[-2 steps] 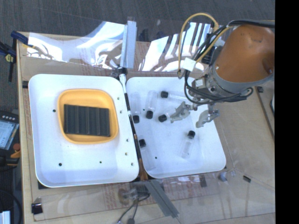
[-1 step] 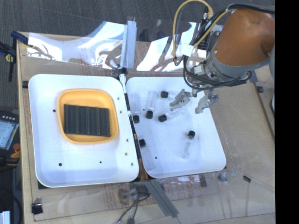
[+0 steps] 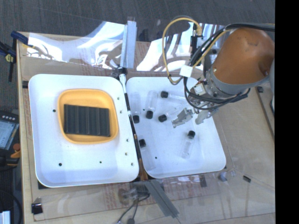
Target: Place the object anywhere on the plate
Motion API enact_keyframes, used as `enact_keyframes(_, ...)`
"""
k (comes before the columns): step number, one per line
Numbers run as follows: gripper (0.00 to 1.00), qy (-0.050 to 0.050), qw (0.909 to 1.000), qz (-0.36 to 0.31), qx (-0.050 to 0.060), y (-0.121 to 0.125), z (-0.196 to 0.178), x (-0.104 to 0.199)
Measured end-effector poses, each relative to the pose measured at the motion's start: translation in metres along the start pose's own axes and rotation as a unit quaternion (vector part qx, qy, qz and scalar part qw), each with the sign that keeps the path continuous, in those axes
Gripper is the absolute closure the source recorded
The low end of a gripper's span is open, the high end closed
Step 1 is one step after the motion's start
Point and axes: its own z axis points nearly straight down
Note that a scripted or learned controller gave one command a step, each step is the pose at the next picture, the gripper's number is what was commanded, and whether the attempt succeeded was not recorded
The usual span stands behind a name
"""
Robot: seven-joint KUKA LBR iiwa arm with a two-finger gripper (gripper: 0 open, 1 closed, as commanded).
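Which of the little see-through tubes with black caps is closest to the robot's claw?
The vial lying just left of the gripper, black cap pointing toward the yellow plate. The other vials in the right bin lie farther off.

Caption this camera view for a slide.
Gripper hovers over right bin of clear black-capped vials; yellow plate sits in left bin.
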Motion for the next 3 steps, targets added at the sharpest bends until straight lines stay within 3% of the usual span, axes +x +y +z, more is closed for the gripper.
enact_keyframes(1,0.0,0.0,0.9925,-0.123,-0.001,0.031,-0.002,-0.003)
enact_keyframes(2,0.0,0.0,0.9711,-0.239,0.001,0.012,-0.033,-0.004)
enact_keyframes(3,0.0,0.0,0.9339,-0.358,-0.001,0.03,-0.009,-0.015)
